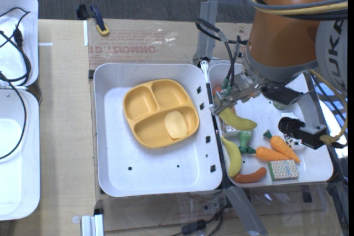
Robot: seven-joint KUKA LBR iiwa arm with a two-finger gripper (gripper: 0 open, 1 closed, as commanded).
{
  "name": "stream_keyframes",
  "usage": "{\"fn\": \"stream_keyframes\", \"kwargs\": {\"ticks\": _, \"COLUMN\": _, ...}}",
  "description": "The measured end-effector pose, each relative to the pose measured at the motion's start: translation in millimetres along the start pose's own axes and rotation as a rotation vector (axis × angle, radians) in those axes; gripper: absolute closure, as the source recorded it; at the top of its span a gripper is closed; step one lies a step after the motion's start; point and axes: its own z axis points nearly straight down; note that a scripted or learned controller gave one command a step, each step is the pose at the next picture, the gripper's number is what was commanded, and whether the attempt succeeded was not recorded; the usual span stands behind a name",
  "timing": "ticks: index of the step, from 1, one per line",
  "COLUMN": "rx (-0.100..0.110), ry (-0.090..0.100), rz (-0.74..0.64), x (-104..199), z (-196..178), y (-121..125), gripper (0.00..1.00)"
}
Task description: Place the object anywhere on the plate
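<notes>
a round-cornered yellow plastic plate [145, 103] with three compartments sits in the left white bin [144, 169], toward its upper middle and slightly rotated. a pale yellow oval piece [176, 124] lies flat in the plate's lower right compartment, inside the rim and touching nothing else. the other two compartments hold nothing.

the grey arm with the orange band reaches in from the right over the right white bin [319, 166]. the gripper [225, 99] hangs low at that bin's left edge, just beside the wall shared by the two bins. cannot tell if the gripper is apart or together, since the wrist and cables cover it. nothing can be made out in its grasp. a small red and green bit [225, 86] shows just above it, too small to identify.

the right bin is crowded. a yellow toy banana [239, 121] lies just below the gripper, and a second yellow banana [233, 156] curves along the left wall. a green toy vegetable [245, 141] sits between them. two orange carrots [273, 154] lie near the middle, touching or almost touching. a red-orange sausage [250, 175] and a tan block with a green edge [283, 169] lie along the near rim.

both bins rest on a pale wood table [61, 119].
</notes>
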Motion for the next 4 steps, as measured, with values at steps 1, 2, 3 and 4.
{"fn": "stream_keyframes", "kwargs": {"ticks": 1, "rx": 0.004, "ry": -0.002, "rz": -0.001, "x": -1, "z": -7, "y": 1, "gripper": 1.00}}
{"fn": "stream_keyframes", "kwargs": {"ticks": 2, "rx": -0.007, "ry": 0.004, "rz": -0.082, "x": 0, "z": 25, "y": -23, "gripper": 1.00}}
{"fn": "stream_keyframes", "kwargs": {"ticks": 3, "rx": -0.011, "ry": 0.002, "rz": -0.329, "x": 53, "z": 1, "y": 19, "gripper": 1.00}}
{"fn": "stream_keyframes", "kwargs": {"ticks": 4, "rx": -0.011, "ry": 0.001, "rz": -0.413, "x": 8, "z": 12, "y": 61, "gripper": 1.00}}
